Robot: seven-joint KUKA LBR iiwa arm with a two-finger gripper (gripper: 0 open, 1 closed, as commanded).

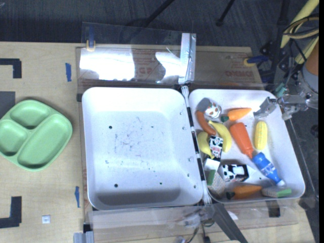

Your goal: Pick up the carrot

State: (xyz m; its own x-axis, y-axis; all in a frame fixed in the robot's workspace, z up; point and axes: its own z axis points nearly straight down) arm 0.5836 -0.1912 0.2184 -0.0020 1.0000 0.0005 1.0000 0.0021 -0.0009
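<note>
the carrot (pixel 241 138) you are after lies in the right bin (pixel 296 158), about mid-bin, a long orange cone running top-left to bottom-right with its narrow end toward the near side. watch out, because there are lookalikes: a smaller orange piece (pixel 239 114) sits above it toward the far wall, and another orange piece (pixel 246 190) lies along the near wall. i take the central one as the clearest target, though that is a judgement.

around it things are crowded. an ear of corn (pixel 260 134) lies just beside it on the right, a banana (pixel 218 137) with a black-and-white cow-patterned block (pixel 216 145) on the left, and a blue bottle (pixel 267 168) touches or nearly touches its lower end. a second cow-patterned block (pixel 234 172) sits below. the left bin (pixel 101 97) holds nothing you need, and a green divided plate (pixel 33 134) rests on the counter (pixel 40 59) well apart at the left.

the claw (pixel 267 107) hangs at the far right corner of the right bin, near the top of the corn, and grips nothing; from this view you cannot tell whether it is spread or clenched.

so you are in the approach step, nothing lifted yet. the next move calls for bringing the claw inward and toward the near side, over the carrot's thick middle, turning it to close across the carrot's width, and dropping between corn and banana without nudging either.
</note>
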